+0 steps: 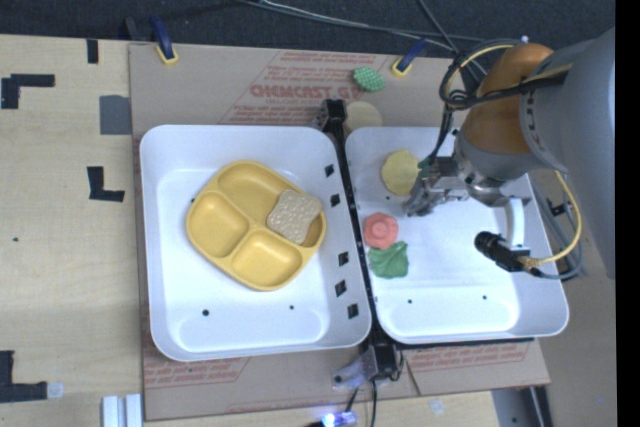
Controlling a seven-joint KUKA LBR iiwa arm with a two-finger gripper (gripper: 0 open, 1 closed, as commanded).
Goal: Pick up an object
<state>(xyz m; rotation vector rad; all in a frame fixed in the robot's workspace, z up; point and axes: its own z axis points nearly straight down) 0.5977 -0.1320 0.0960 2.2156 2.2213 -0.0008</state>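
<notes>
Surface (pixel 60 215): pale wood bench with a cardboard sheet on it, dark carpet behind, black cables trailing across.
Left bin (pixel 170 315): shallow and white; it holds a yellow divided plate (pixel 235 225) with a tan cracker-like square (pixel 294 215) resting on the plate's right side.
Right bin (pixel 470 305): shallow and white, touching the left bin along a black clipped seam; the task's things lie in its left half.
Arm (pixel 560 115): grey with an orange band, reaching in from the right over the right bin.
Gripper (pixel 425 198): low over the right bin, just right of the yellow lump; whether it is spread or closed I cannot tell, and nothing is seen held in it.
Yellow lump (pixel 399 171): rounded toy, upper left of the right bin, nearest the gripper; probably light and slick, best taken across its middle.
Pink piece (pixel 380 230): round, below the lump; likely light and stiff.
Green piece (pixel 389 260): leafy, touching the pink piece from below; likely soft and thin, awkward to pinch.
Green scrap (pixel 367 77): lies on the cardboard, outside both bins.
</notes>
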